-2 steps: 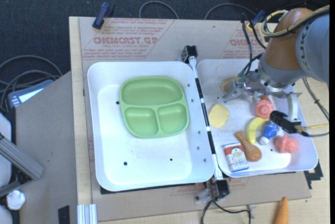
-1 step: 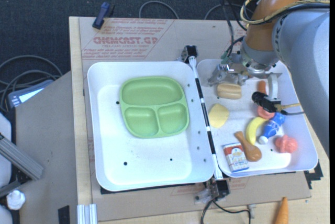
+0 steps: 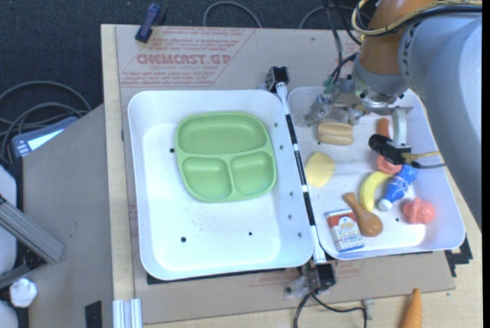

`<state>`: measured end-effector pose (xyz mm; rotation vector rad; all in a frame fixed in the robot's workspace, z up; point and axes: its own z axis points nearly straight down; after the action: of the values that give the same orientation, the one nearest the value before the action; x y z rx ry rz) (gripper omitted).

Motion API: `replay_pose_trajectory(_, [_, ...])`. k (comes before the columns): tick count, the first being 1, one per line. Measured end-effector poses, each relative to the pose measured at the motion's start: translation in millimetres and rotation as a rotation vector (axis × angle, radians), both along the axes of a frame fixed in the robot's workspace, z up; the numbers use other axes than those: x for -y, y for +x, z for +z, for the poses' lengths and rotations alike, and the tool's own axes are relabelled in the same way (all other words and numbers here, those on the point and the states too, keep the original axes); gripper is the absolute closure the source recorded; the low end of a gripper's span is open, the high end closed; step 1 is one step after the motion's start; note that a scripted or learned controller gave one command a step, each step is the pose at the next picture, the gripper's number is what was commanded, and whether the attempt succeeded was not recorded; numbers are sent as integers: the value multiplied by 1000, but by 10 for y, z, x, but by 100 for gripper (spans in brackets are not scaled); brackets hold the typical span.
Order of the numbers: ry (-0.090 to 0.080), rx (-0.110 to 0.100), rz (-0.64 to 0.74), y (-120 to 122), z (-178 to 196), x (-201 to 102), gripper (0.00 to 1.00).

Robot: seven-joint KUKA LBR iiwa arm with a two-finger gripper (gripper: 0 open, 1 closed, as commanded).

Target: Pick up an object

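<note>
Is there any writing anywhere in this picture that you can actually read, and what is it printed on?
"CHEMCAST GP": large red letters on the brown protective sheet covering the bench board, behind the left white bin.
Smaller red lines above and below that name: too blurred to read.
Small red and white carton in the right white bin: printed label, too small to read.

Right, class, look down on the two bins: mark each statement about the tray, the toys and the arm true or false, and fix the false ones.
1. The green divided tray lies in the left bin. True.
2. The banana lies on the green tray. False: it lies in the right bin, beside a blue bottle.
3. The gripper is above the right bin's far end, near a tan bread roll. True.
4. A small red and white box lies in the left bin. False: it is in the right bin's near corner.
</note>
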<state>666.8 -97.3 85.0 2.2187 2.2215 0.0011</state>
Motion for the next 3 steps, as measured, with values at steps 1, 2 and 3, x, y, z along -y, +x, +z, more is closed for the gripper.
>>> replay_pose_trajectory(1, [0, -1, 0, -1, 0, -8, 0])
replay_pose_trajectory(2, [0, -1, 0, -1, 1, -6, 0])
replay_pose_trajectory(3, [0, 0, 0, 0, 7, -2, 0])
